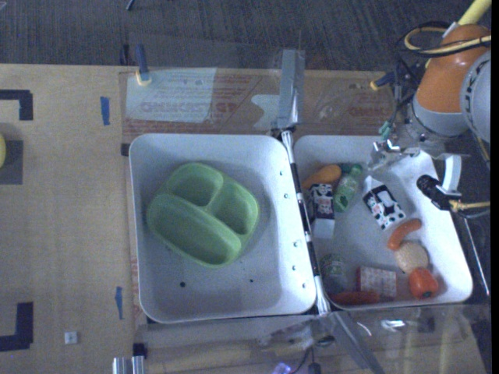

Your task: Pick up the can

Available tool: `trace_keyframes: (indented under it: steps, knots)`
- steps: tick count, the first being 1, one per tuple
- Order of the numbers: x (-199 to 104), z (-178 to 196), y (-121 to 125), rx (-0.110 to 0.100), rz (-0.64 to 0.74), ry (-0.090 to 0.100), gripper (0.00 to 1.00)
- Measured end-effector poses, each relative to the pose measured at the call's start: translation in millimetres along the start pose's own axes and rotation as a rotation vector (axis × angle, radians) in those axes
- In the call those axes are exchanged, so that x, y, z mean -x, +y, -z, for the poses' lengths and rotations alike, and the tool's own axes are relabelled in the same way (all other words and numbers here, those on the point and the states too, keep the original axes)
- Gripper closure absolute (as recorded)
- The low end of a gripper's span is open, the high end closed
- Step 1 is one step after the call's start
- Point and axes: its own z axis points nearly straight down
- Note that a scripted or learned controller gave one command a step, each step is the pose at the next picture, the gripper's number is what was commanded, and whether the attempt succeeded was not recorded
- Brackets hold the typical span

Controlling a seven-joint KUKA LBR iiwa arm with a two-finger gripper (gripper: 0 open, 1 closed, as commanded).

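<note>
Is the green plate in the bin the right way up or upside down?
Right way up. The green plate lies flat in the left bin, and its three hollow sections face up at the camera.

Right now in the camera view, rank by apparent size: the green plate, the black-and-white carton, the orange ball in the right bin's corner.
1. Green plate, by far the largest; it takes up much of the left bin.
2. Black-and-white carton.
3. Orange ball, slightly smaller than the carton, though the margin is narrow.

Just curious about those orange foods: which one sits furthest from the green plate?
The orange pepper, in the right bin's near right corner; the carrot lies beside the divider.
</note>
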Motion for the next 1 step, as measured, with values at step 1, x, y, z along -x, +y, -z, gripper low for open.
trace_keyframes:
  steps: [1]
  knots:
    - [-10.6,-6.4,0.6,-0.003,0.022,0.002,1.00]
